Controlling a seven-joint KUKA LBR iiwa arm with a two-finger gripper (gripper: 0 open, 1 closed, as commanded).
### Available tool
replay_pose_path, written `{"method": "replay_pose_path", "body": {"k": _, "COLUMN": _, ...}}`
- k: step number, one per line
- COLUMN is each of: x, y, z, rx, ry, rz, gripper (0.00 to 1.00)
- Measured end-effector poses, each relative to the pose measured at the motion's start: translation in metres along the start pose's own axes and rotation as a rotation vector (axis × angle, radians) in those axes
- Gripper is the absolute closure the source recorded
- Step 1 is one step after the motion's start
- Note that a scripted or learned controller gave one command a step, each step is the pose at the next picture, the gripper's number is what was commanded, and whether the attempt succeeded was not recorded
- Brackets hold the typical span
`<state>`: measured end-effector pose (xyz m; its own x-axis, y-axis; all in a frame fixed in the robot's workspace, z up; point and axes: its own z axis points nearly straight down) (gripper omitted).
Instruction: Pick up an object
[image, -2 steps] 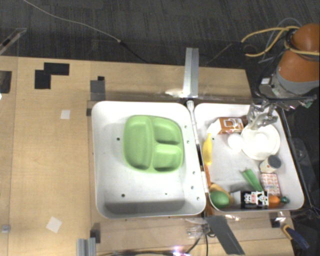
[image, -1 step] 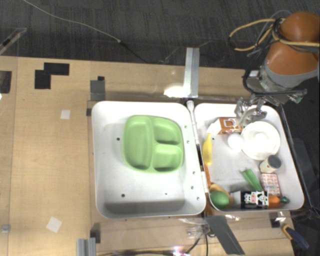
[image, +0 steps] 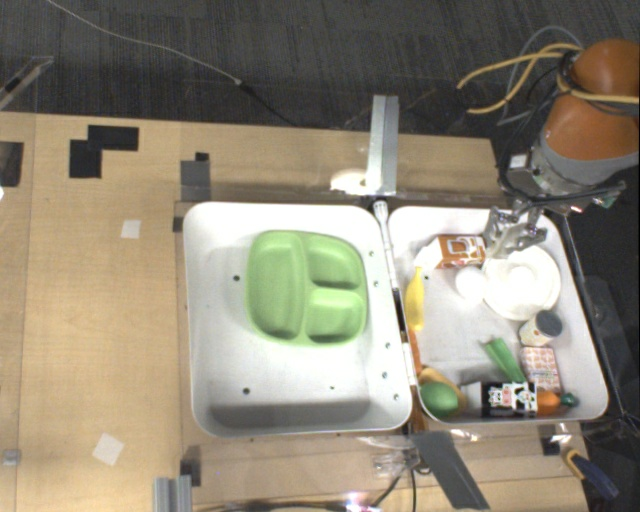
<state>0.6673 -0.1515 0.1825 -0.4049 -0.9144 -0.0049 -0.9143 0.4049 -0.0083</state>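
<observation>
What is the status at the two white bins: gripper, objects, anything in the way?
Two-finger gripper above right white bin, over round white plate. Nothing visibly held. Small orange-and-white packet and yellow banana nearby. Green divided tray in left bin.

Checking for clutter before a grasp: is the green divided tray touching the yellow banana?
Apart. The camera view shows the green tray in the left bin and the banana in the right bin, with the bins' rims between them.

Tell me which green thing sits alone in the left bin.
The divided green tray, lying flat in the left bin. The other green things, a round green fruit and a slim green stick-like item, lie in the crowded right bin.
</observation>
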Motion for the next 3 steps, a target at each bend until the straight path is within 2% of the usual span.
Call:
{"method": "replay_pose_path", "body": {"k": 1, "x": 0.026, "y": -0.015, "z": 0.008, "rx": 0.001, "ry": 0.000, "rz": -0.114, "gripper": 1.00}}
{"method": "replay_pose_path", "body": {"k": 2, "x": 0.033, "y": -0.014, "z": 0.004, "rx": 0.000, "ry": 0.000, "rz": -0.320, "gripper": 1.00}}
{"method": "replay_pose_path", "body": {"k": 3, "x": 0.033, "y": -0.019, "z": -0.033, "rx": 0.002, "ry": 0.000, "rz": -0.412, "gripper": 1.00}}
